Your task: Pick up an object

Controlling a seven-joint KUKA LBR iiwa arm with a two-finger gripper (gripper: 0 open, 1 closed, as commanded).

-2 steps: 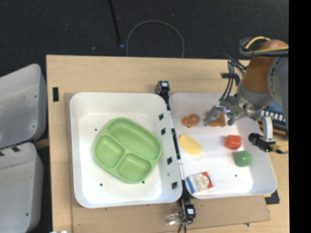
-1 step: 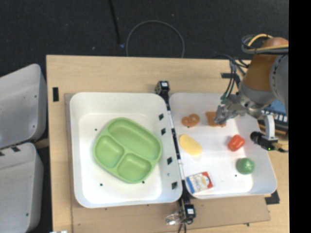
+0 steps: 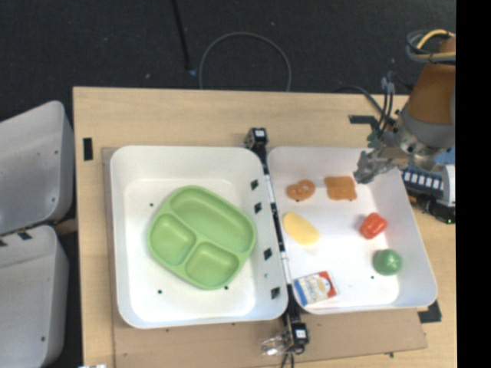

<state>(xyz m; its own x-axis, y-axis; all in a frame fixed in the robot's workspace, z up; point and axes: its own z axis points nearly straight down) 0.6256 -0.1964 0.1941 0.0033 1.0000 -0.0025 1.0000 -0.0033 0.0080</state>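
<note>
Nearest the lens, a small red-and-white packet point(image 3: 315, 287) lies at the right bin's point(image 3: 410, 221) front edge, with a green ball point(image 3: 387, 262), red pepper point(image 3: 373, 225), yellow piece point(image 3: 301, 228), pretzel point(image 3: 301, 190) and toast-brown slab point(image 3: 341, 188) behind. Just right of that slab hangs the claw point(image 3: 367, 167), its state impossible to tell. A green divided plate point(image 3: 201, 237) sits in the left bin point(image 3: 123, 205) on the counter point(image 3: 153, 113).

The scene is viewed from one fixed camera set above the bench point(image 3: 192, 117), looking down at a slant from a moderate height. Both white bins are taken in whole: the left bin point(image 3: 126, 228) sits at the middle of the frame, the right bin point(image 3: 406, 228) toward the right edge. Dark floor point(image 3: 92, 29) is seen beyond the bench's far edge, across the top. The arm point(image 3: 431, 90) is caught at the upper right, cut off by the frame.
</note>
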